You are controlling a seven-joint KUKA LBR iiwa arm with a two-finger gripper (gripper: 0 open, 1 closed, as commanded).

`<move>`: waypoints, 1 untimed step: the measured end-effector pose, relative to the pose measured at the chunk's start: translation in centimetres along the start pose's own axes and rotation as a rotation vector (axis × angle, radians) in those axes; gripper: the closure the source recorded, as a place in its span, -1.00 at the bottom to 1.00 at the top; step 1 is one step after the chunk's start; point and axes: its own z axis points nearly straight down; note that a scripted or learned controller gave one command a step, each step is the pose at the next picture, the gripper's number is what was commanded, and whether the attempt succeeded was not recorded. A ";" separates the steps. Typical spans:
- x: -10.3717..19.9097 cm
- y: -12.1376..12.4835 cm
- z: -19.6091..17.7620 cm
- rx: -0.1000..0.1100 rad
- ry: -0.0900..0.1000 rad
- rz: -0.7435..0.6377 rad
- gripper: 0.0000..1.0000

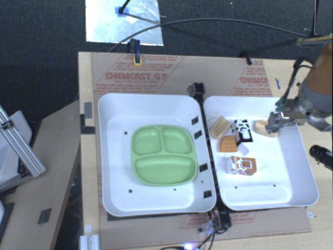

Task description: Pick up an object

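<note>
- 2 shallow white plastic bins sit side by side on a tabletop (pixel 156 69) covered with printed cardboard; the left bin (pixel 112 113) holds a pale green divided plastic plate (pixel 164 155) lying flat near its centre.
- The right bin (pixel 291 191) holds the loose items on offer for picking: a tan rounded block (pixel 219 127), an orange wedge-shaped piece (pixel 228 144), a small black-and-white patterned object (pixel 242 129), and a flat white-and-orange printed packet (pixel 242 165), all clustered near the bin's left wall.
- A beige block-like object (pixel 261 127) lies apart from that cluster, toward the bin's right side, which probably makes it the easiest target.
- The grey end effector (pixel 277 120) reaches in from the right and sits low, just beside or touching the beige object, seemingly placed to take it.
- Whether it is released, clenched or grasping cannot be told; the tip is blurred against the object.
- The cluster stands clear of this approach; the bin's right rim lies close under the arm (pixel 317 92).
- Black cables (pixel 218 21) arc over the dark floor behind.
</note>
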 end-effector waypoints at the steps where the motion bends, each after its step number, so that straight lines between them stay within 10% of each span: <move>1: 5.0 1.7 1.3 0.005 0.003 -0.004 1.00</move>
